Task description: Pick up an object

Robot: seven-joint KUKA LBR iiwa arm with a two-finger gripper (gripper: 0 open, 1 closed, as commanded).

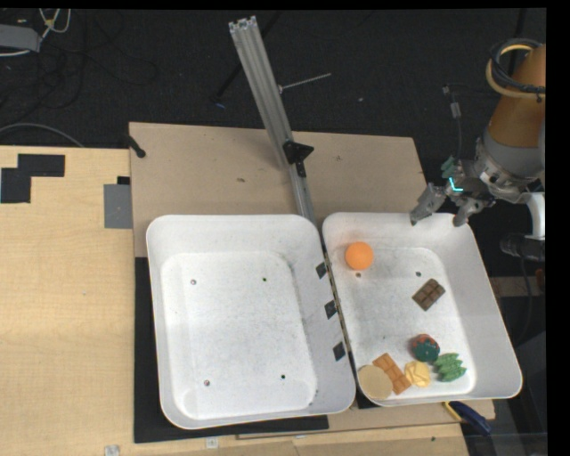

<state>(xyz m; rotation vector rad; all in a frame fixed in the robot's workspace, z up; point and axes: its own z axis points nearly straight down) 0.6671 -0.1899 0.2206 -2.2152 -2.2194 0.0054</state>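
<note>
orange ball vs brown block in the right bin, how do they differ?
The orange ball is round and bright; the brown block is flat, dark and rectangular, lying at a slant. The ball sits near the bin's far left side, the block further right, nearer mid-bin. Both lie loose in the right bin, apart from the cluster at its near end.

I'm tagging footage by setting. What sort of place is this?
Probably a robotics lab bench set up for grasping trials: two white bins side by side, small toy-like objects such as an orange ball, and cables on the dark floor.
</note>
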